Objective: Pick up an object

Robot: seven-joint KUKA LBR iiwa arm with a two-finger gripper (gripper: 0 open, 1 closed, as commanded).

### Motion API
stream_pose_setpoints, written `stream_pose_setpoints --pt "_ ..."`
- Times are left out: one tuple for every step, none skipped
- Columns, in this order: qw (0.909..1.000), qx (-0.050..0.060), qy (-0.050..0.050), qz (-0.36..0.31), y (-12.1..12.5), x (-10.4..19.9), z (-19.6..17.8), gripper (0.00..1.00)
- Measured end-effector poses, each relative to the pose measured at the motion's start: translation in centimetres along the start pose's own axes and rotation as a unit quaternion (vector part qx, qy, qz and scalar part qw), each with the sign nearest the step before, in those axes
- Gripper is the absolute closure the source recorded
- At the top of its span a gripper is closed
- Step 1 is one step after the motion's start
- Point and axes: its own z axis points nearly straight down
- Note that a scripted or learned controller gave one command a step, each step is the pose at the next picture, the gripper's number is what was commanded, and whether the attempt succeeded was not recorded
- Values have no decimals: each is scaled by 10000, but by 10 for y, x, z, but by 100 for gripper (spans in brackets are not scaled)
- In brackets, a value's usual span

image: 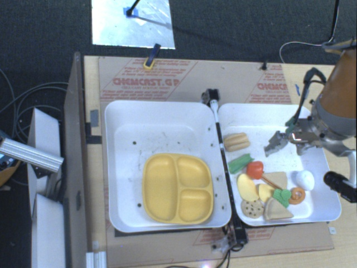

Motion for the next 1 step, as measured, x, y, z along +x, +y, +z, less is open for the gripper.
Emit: stream_pose_setpoints --pt "10000 11 -1 13 30 -19 110 0"
